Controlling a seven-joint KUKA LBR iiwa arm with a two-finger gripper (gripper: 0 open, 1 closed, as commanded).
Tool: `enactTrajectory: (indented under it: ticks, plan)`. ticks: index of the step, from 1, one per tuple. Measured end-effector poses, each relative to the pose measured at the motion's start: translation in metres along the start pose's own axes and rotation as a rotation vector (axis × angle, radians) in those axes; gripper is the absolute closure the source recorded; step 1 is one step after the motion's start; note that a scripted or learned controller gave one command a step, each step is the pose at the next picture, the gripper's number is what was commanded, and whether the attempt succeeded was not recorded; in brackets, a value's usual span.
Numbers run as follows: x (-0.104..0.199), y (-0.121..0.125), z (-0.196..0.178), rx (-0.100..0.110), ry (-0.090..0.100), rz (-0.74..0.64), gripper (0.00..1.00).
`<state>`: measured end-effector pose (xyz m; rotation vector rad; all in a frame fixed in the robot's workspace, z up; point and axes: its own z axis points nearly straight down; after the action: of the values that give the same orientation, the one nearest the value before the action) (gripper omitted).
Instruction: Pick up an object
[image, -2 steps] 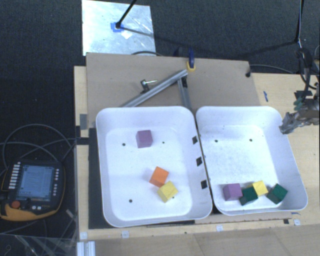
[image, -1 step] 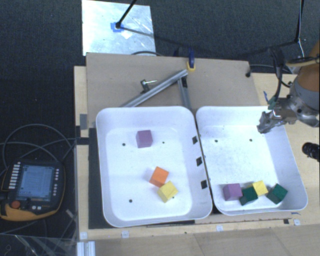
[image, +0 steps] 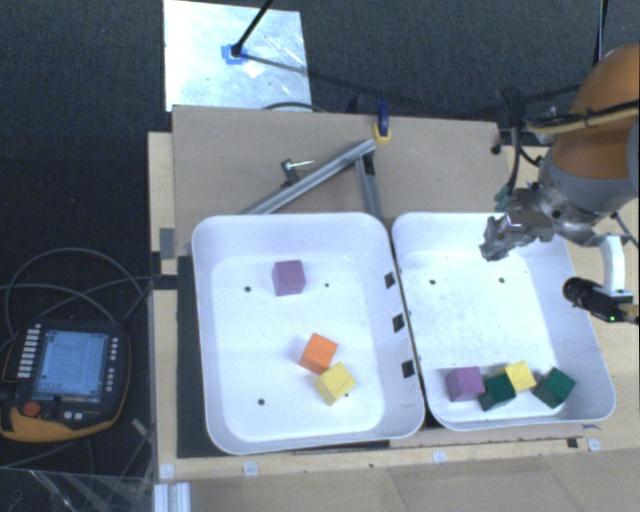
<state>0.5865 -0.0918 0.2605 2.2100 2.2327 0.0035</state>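
The left bin (image: 215, 330) holds a purple cube (image: 288, 277) near its back, an orange cube (image: 318, 352) in the middle and a yellow cube (image: 336, 382) touching it toward the front. Along the front wall of the right bin (image: 560, 300) sit a purple cube (image: 464, 382), a dark green cube (image: 496, 390), a yellow cube (image: 519, 375) and another green cube (image: 554, 386), close together. My gripper (image: 497, 243) hangs over the back of the right bin, far from those cubes, with nothing seen in it.
A grey metal bar (image: 310, 178) lies slanted on the brown board behind the bins. A teach pendant (image: 62, 378) with cables rests on the floor at the left. Black clips (image: 398, 322) sit on the seam between the bins.
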Motion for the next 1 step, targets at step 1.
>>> enactTrajectory:
  ticks: [1]
  plan:
    - [0.0609, 0.0041, -0.0004, 0.0, 0.001, -0.001, 1.0]
